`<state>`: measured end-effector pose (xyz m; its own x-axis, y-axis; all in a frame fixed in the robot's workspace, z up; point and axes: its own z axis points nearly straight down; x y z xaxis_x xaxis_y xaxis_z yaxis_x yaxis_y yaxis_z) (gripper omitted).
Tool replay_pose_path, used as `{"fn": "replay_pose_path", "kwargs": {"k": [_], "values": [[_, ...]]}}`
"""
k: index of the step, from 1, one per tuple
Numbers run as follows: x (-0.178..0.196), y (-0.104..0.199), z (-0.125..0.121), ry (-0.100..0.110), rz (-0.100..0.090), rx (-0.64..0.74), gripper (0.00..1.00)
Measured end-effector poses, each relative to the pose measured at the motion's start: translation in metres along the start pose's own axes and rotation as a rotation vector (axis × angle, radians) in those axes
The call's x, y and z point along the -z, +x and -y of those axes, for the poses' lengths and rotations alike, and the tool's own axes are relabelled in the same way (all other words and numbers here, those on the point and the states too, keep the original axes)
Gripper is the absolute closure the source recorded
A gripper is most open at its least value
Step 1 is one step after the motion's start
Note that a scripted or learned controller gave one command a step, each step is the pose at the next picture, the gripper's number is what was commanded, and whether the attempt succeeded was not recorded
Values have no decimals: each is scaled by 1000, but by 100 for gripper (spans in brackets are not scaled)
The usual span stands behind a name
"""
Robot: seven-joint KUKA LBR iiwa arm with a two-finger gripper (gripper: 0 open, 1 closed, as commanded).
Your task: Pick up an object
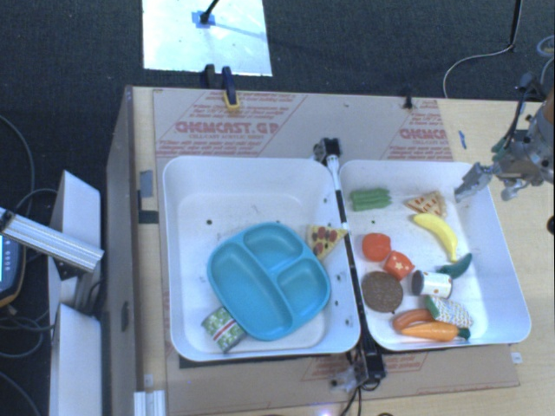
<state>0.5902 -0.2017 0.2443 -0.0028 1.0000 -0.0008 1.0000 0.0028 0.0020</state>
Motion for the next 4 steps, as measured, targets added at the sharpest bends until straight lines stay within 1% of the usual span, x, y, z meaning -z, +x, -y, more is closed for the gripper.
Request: {"fn": "replay_pose_path", "kwargs": {"k": [1,2,3,4], "values": [[-150,80,14,4,-1,-1,0],[-154,33,86,-4,1,-1,0],[-146,33,87,-2,0,-1,100],[-101,102,52,0,-1,1,100]]}}
